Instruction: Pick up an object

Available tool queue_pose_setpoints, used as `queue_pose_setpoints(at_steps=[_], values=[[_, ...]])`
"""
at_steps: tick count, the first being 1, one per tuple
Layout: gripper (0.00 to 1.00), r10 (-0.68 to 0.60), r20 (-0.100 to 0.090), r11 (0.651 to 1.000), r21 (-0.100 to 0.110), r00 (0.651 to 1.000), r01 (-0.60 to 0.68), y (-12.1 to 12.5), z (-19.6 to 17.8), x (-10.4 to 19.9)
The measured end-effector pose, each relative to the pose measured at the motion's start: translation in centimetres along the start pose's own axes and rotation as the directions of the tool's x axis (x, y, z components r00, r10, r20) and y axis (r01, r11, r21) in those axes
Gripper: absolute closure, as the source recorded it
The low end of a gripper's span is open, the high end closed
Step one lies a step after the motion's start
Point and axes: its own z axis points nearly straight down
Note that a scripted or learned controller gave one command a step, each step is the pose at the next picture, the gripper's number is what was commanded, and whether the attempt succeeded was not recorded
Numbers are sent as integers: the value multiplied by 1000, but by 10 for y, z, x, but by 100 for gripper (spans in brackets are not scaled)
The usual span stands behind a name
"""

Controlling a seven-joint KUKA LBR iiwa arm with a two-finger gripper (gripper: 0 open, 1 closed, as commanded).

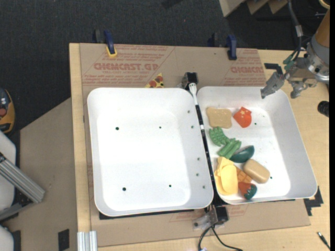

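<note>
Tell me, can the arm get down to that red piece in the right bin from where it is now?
Probably yes. The gripper hangs above the right bin's far rim, with open jaws. The red piece lies by itself on bare white floor, a small gap from the tan slab, with nothing over it.

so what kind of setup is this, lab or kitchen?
Likely a robotics lab bench: two white bins on a clamped board, toy food in the right one, gripper above.
</note>
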Motion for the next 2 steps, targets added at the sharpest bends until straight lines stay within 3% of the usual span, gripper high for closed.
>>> queue_pose_setpoints(at_steps=[1,2], values=[[0,0,-5,1000,16,1000,0,-5,162,11],[0,3,3,1000,-3,1000,-3,5,170,-29]])
